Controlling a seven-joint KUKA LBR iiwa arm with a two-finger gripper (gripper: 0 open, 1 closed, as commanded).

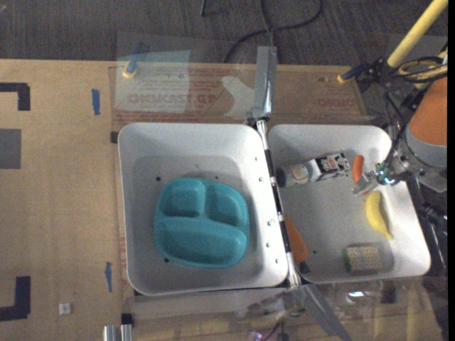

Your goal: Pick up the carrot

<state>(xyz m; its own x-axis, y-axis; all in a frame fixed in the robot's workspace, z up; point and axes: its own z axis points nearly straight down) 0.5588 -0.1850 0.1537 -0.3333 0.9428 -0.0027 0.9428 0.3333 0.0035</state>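
The carrot (296, 242), a long orange piece with a dark lower tip, lies against the left wall of the right bin (334, 212), near its front corner. My gripper (371, 179) hangs low over the far right part of that bin, well away from the carrot and up to its right. It sits just beside a small orange-red piece (357, 168), and nothing shows in its grasp.
In the right bin there is a white labelled bottle (313, 170) lying at the back, a yellow banana (377, 215) at the right and a grey ribbed cylinder (363, 258) at the front. The left bin (142, 155) holds a teal divided plate (202, 222).
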